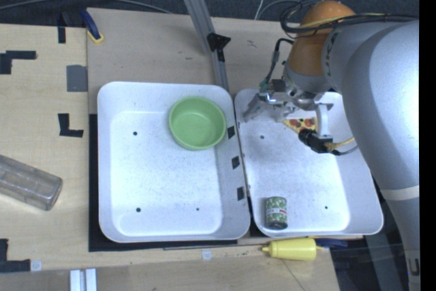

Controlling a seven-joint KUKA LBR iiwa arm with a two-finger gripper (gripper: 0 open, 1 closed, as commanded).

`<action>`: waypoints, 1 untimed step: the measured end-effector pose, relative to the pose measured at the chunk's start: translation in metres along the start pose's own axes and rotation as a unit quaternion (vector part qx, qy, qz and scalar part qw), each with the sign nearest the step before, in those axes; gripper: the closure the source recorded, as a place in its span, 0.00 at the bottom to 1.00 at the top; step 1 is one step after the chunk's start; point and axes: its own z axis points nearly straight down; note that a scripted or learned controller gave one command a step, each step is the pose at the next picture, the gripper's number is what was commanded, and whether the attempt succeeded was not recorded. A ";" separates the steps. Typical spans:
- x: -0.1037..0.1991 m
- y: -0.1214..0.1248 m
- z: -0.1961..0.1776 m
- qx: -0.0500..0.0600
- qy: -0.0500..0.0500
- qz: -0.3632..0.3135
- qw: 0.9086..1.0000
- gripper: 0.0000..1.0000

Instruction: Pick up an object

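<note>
Two shallow white bins sit side by side on the worktop (150,44). Within the left bin (122,167) a green bowl (197,123) rests near the far right corner. Over the far end of the right bin (340,194) hangs the claw (289,105); whether it is apart or together cannot be told. Just beside it lies a small red and yellow object (301,124), partly hidden. Near the front edge lies a small green can (276,212). Outside that edge, a yellow bottle (294,249) lies on the worktop.
</note>
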 end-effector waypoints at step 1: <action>0.000 0.000 -0.010 0.000 0.000 -0.001 1.000 1.00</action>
